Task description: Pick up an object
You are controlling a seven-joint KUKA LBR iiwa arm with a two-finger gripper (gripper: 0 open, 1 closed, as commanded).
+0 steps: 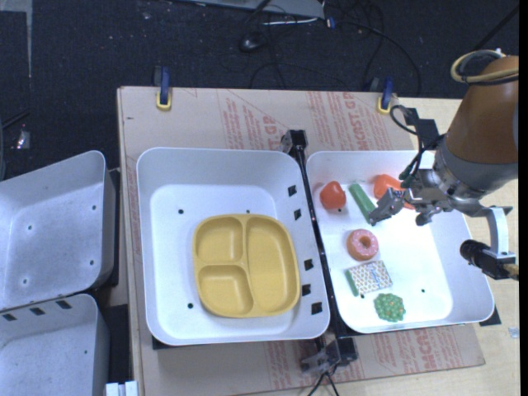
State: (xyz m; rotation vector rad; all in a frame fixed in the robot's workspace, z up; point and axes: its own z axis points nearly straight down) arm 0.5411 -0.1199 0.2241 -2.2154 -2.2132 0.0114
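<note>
Gripper point(402, 207) hangs over the right bin's point(462, 304) far edge beside an orange piece point(384, 185) (finger state: cannot tell), nothing visibly held

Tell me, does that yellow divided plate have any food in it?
Empty. The yellow plate in the left bin shows bare yellow in all three compartments.

two bins point(157, 221), one tray point(246, 264), six objects point(362, 243)
</note>
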